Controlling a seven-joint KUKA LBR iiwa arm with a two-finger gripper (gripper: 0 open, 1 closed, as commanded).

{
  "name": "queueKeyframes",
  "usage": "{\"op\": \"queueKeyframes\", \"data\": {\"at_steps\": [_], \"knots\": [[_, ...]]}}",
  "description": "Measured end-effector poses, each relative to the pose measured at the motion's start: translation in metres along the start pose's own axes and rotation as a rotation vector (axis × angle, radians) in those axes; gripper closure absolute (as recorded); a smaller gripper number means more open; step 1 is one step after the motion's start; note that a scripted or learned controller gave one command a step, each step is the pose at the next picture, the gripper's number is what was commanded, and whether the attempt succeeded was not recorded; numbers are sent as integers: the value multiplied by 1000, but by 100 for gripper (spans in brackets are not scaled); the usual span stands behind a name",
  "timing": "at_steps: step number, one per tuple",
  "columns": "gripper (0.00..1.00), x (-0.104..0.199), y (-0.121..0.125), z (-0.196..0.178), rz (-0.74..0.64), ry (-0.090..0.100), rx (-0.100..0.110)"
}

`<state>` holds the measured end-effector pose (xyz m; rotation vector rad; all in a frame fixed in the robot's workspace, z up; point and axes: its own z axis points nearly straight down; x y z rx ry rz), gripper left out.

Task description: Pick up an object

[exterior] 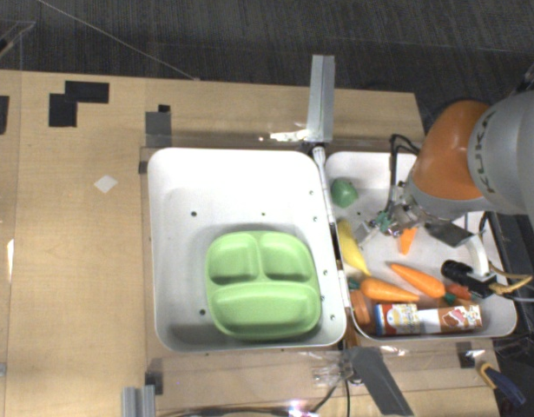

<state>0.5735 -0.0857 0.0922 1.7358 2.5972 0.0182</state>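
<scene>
While the arm [475, 159] reaches in from the right over the right bin [501, 324], its pincer [390, 221] hangs low near the bin's middle, among a small orange carrot piece [406, 240], a yellow banana [351, 250] to its left and a green ball [343, 191] toward the far left corner. Whether the pincer has hold of anything I cannot tell; its tip is too small and cluttered to read.

Nearest to it is the small carrot piece, just beside the tip. It is probably a light, stiff plastic toy with a smooth, tapering skin, so it may slip; a hold across its thicker middle looks safest. Two longer carrots [418, 278] and a bottle [427, 319] lie along the near side. The left bin [175, 198] holds a green tray [262, 282].
</scene>
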Motion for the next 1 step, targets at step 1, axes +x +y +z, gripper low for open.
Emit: {"op": "queueKeyframes", "data": {"at_steps": [1], "knots": [[0,-39,-65,-1,-118,-3,2]]}}
